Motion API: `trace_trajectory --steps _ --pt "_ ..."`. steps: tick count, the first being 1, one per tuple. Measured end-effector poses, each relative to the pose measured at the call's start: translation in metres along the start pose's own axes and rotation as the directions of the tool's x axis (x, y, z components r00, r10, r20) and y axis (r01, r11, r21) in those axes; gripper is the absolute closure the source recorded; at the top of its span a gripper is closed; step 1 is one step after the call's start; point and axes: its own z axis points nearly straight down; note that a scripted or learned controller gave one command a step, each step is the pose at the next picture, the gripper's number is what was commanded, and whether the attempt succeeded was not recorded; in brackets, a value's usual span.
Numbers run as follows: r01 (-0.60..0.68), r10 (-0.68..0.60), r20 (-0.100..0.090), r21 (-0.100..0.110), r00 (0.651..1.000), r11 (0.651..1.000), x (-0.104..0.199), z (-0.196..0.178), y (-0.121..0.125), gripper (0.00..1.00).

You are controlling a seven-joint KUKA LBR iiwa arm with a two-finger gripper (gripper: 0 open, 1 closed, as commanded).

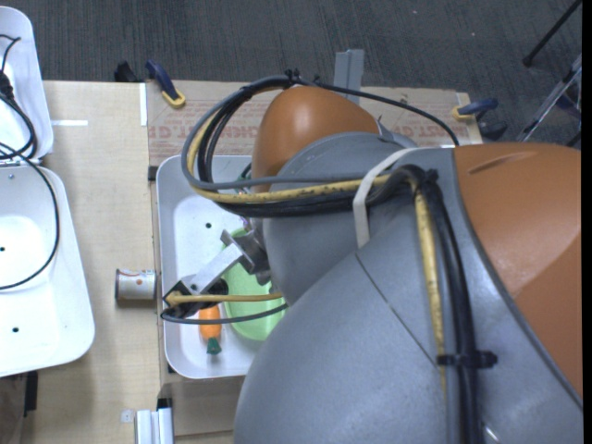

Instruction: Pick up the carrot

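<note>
Pale green dish [248, 320] in white bin [190, 220]

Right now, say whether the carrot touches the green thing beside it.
Cannot tell. The camera view shows the carrot and green thing close together, their facing edges unclear.

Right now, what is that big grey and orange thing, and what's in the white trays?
It is a robot arm, a machine that reaches out and picks things up. One camera looks down from above the bench, and the arm comes in from the right, covering much of the picture. Two white bins sit side by side. In the right bin lies a small orange carrot with a green tip, beside something pale green. A black cable loops over the left bin. I can't tell whether the arm has grabbed anything.
</note>
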Motion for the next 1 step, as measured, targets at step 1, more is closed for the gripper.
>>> trace_trajectory --steps 1 --pt "-0.255 0.255 -0.003 0.000 0.967 0.967 0.0022 -0.0145 0.0017 1.00"
